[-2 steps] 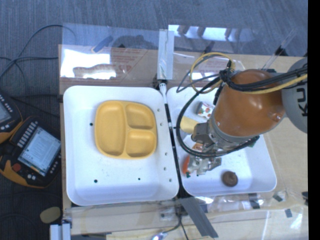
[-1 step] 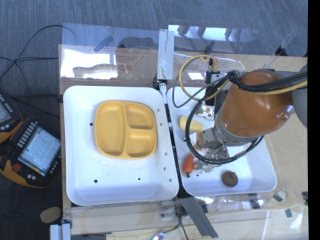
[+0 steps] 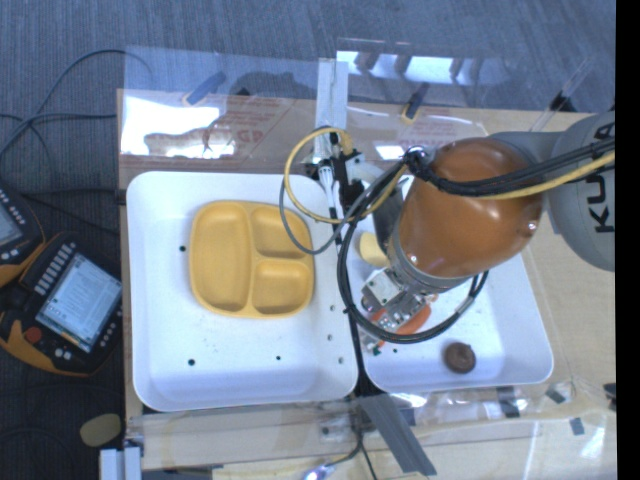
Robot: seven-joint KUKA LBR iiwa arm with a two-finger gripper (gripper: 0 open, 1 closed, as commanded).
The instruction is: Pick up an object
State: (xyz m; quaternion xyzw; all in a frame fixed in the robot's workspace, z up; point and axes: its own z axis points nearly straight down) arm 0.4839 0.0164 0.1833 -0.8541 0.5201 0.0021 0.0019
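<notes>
Arm low over the right bin

Now the grey arm [image 3: 470, 218] with its orange band hangs over the right bin [image 3: 520, 363], hiding its fingers, so I cannot tell their state; a yellow divided tray [image 3: 250, 258] lies in the left bin [image 3: 160, 368]; a small brown object [image 3: 460, 357] sits near the right bin's front edge.

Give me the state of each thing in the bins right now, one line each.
Yellow divided tray: lying flat, right side up, in the left bin.
Brown round object: resting loose on the floor of the right bin, apart from the arm.
Gripper: low over the right bin, fingers hidden by the wrist.
</notes>
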